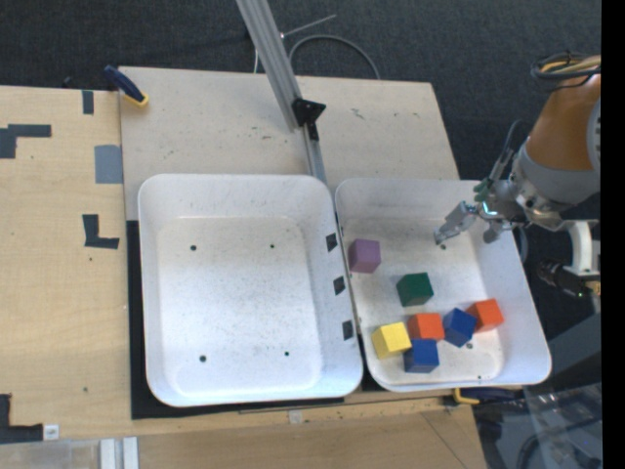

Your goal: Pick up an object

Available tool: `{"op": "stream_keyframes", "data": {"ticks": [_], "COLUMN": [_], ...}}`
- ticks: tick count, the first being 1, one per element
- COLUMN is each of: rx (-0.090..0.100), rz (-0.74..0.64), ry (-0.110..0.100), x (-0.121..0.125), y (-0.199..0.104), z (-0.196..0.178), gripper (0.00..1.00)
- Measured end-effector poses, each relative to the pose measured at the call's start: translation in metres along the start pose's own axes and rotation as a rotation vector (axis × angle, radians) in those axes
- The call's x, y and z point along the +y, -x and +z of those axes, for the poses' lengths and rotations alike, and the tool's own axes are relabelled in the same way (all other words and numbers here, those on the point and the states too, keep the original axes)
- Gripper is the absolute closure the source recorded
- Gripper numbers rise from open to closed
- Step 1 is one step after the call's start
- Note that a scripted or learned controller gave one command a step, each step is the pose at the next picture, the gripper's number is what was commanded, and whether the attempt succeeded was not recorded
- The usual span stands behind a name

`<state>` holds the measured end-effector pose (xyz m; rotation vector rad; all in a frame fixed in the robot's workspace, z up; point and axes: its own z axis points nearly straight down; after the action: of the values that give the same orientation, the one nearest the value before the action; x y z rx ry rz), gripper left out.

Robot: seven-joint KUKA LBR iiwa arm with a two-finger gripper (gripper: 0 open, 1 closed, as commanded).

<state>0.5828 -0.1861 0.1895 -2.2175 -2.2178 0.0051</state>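
Green cube [415,288] lies below-left of end effector [455,225], apart.

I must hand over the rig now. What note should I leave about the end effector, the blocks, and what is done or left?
End effector: above the right bin, near its far right part, holding nothing.
Blocks, all in the right bin: purple, green; near the front, yellow, two orange, two blue.
Done: nothing picked.
Left: grasp one block and lift it.

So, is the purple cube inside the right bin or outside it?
Inside. The purple cube rests on the right bin's floor, near its left wall.
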Motion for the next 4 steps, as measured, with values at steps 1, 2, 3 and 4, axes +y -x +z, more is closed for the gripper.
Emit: {"op": "stream_keyframes", "data": {"ticks": [1, 2, 3, 4], "rx": [-0.001, -0.001, -0.001, -0.001], "rz": [-0.001, -0.001, -0.001, -0.002], "ry": [0.005, 0.000, -0.001, 0.004], "x": [0.001, 0.000, -0.001, 0.000], "y": [0.000, -0.007, -0.008, -0.009], "z": [-0.003, 0.043, 0.097, 0.084], "gripper": [0.00, 0.00, 0.00, 1.00]}}
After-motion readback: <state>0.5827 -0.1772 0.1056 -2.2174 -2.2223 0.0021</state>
